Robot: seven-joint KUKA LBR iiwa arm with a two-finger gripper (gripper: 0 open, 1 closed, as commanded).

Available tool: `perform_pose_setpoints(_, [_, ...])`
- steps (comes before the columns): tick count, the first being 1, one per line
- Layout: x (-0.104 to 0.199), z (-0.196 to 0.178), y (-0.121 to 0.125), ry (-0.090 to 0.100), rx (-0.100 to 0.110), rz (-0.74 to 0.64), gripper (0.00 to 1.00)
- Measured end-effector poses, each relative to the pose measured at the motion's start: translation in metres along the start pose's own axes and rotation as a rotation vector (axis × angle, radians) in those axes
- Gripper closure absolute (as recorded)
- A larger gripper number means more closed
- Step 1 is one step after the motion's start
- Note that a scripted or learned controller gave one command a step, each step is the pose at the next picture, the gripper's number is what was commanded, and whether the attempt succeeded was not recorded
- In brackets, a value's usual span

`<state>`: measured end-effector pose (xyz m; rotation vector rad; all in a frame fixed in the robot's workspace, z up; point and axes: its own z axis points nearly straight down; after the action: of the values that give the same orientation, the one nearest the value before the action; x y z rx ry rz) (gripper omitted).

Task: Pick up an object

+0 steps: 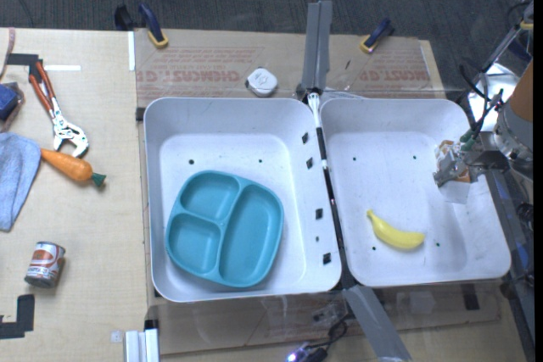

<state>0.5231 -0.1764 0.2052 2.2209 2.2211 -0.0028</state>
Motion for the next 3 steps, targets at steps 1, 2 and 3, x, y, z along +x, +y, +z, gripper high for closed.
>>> perform_pose_setpoints(1, [-0.043, 0.004, 0.017, 0.0, 0.001, -0.042, 1.0])
perform_pose_setpoints(2, [-0.043, 0.003, 0.017, 0.0, 0.0, -0.043, 0.0])
perform_pose_setpoints(3, [-0.036, 0.112, 0.064, 0.012, -0.004, -0.025, 0.0])
